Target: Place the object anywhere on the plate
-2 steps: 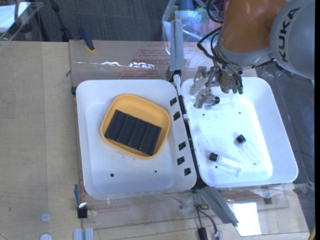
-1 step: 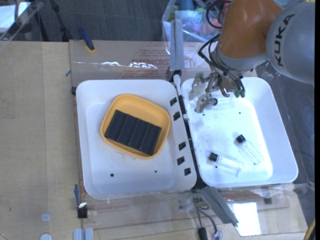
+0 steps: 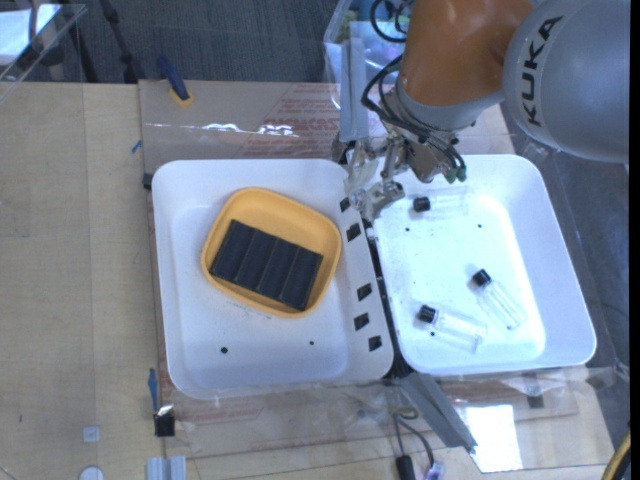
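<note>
**Vials lie in the right bin, plate waits in the left**

Vials of clear plastic with small black caps are the things to be moved, and three of them lie in the right bin. From the fixed camera above the worktop, the far vial lies close under the arm's wrist, its cap pointing left and its see-through body hard to make out against the white floor. The middle vial lies at a slant toward the right side of the bin, cap at its far-left end. The near vial lies closer to the bin's left wall, cap to the left, body running toward the near right. All three are apart from one another and none touches the gripper.

The plate is yellow-orange with rounded corners and sits tilted in the left bin, well apart from the vials. A dark ribbed rectangular slab lies flat across its middle.

The gripper hangs over the seam between the two bins at their far end, below the orange band of the grey arm. Its metal fingers are too cluttered with cables and brackets to read, so I cannot tell whether they are spread or pressed together. Nothing is visible between them.

Small black tabs line the divide between the bins.
</note>
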Controlling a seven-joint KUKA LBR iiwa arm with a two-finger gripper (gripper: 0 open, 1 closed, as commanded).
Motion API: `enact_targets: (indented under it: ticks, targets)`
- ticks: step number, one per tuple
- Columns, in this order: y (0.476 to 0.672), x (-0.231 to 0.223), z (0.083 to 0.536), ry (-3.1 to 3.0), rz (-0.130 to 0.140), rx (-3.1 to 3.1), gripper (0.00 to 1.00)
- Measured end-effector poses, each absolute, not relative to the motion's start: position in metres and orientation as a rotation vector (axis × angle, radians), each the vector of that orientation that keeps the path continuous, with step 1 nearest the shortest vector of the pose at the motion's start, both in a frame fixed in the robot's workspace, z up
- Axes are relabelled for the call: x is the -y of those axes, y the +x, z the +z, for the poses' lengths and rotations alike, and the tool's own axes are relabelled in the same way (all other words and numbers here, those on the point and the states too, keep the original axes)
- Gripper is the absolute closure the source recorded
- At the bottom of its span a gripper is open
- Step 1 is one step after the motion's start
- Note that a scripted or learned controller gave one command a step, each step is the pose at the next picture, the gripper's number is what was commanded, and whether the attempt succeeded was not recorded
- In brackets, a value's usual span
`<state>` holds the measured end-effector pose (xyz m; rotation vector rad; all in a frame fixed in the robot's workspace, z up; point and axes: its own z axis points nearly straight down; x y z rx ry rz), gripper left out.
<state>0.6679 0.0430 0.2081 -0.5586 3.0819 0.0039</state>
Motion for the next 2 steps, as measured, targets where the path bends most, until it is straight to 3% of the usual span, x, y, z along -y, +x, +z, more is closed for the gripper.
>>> enact_targets:
  ticks: [1,2]
  targets:
    - [0.6529,-0.0477,0.1859,-0.739,0.003,-3.049,1.00]
    - [0.6530,-0.0474,0.1861,-0.739,0.004,-3.049,0.00]
